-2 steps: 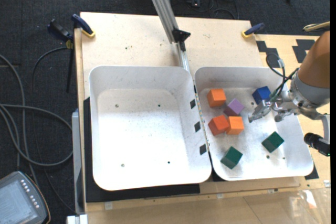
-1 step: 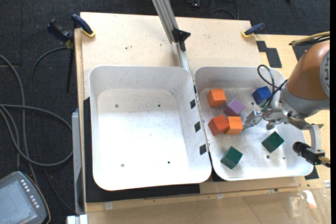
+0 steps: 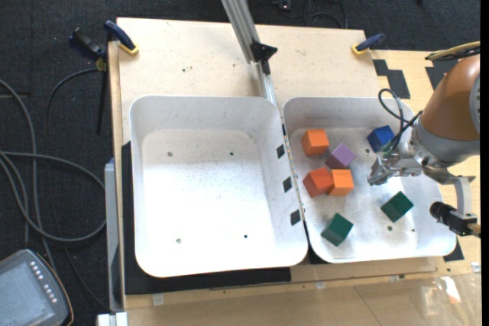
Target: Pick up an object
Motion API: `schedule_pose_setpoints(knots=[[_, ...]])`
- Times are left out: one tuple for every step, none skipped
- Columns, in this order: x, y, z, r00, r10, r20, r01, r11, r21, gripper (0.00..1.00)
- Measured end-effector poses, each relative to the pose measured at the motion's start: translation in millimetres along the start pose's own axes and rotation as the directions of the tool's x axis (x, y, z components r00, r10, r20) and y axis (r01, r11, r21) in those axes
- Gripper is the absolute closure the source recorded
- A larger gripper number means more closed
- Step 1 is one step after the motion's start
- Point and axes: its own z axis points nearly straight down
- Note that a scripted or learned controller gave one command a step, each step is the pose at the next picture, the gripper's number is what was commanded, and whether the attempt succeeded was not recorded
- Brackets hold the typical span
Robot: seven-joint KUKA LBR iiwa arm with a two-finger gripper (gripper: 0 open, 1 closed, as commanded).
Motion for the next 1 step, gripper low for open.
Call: schedule_pose_setpoints(knots=[[4.0,-2.3,-61.9,1.0,-0.003,0.002,0.003,1.0,-0.005,1.0]])
